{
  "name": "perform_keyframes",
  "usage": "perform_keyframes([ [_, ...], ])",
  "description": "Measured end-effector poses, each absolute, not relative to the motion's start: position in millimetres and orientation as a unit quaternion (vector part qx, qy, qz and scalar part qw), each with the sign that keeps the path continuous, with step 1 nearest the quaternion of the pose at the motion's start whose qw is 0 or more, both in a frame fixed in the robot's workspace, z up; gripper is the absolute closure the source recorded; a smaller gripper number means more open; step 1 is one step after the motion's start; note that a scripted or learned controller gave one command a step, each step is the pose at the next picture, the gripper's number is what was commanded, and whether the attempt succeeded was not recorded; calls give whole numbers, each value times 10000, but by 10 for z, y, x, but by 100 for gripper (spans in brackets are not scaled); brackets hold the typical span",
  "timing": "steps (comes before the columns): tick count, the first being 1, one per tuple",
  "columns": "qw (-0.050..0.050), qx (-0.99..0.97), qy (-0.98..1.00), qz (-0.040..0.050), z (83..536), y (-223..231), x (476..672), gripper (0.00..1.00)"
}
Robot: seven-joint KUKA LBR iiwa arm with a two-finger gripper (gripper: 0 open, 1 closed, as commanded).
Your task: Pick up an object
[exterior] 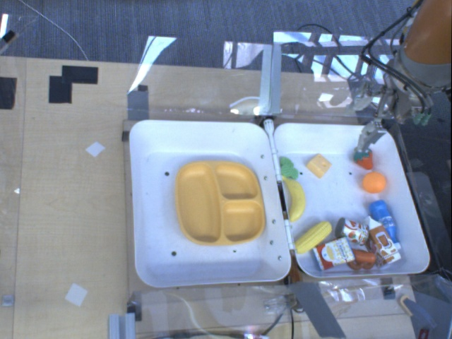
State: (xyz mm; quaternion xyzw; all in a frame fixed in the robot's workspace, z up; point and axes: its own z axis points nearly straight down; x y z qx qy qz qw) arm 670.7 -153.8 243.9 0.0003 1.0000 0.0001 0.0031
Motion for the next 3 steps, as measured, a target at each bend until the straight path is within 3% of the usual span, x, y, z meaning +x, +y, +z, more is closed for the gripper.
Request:
perform_keyframes([
  [1, 15, -1070, 9943, 0, 1817, -2038, 6155, 0],
  [2, 62, -2289, 9734, -23, 894, -1686, 5372, 0],
  [3, 88, -894, 9960, 5, 889, -837, 6083, 0],
])
